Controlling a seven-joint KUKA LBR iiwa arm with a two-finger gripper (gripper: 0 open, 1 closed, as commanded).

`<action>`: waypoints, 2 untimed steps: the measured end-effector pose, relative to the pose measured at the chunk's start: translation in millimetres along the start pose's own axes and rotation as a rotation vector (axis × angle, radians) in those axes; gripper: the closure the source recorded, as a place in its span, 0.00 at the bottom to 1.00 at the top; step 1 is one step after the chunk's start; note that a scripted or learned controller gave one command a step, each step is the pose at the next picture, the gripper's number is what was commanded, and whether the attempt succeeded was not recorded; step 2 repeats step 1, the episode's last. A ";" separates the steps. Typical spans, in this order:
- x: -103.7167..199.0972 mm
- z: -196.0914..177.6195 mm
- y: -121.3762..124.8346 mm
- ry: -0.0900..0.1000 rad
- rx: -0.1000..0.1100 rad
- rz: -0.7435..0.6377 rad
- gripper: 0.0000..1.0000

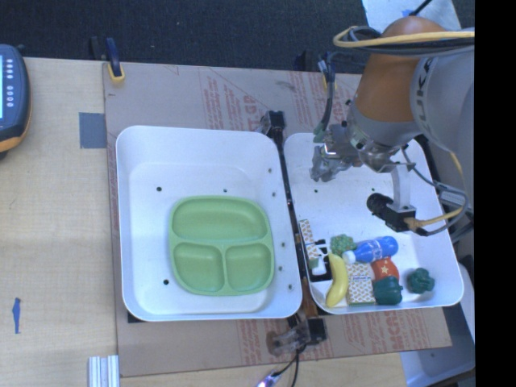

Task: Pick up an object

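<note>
Where it lies, banana (337,280) near-upright, right bin (439,297)

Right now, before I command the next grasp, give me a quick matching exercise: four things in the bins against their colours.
Things:
1. divided tray
2. banana
3. bottle
4. gripper

Colours:
A. blue with a white cap
B. grey metal
C. light green
D. yellow

Pairs: 1-C, 2-D, 3-A, 4-B

light: bright, even overhead | shadows: soft, faint | glare: mild on bins (129,216) | focus: slightly soft
</note>
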State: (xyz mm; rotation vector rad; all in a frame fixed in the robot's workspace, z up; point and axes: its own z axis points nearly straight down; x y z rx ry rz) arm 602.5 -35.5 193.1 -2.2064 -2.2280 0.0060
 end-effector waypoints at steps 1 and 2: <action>50.9 0.9 27.1 -0.002 -0.006 0.000 1.00; 50.9 0.9 27.1 -0.002 -0.006 0.000 1.00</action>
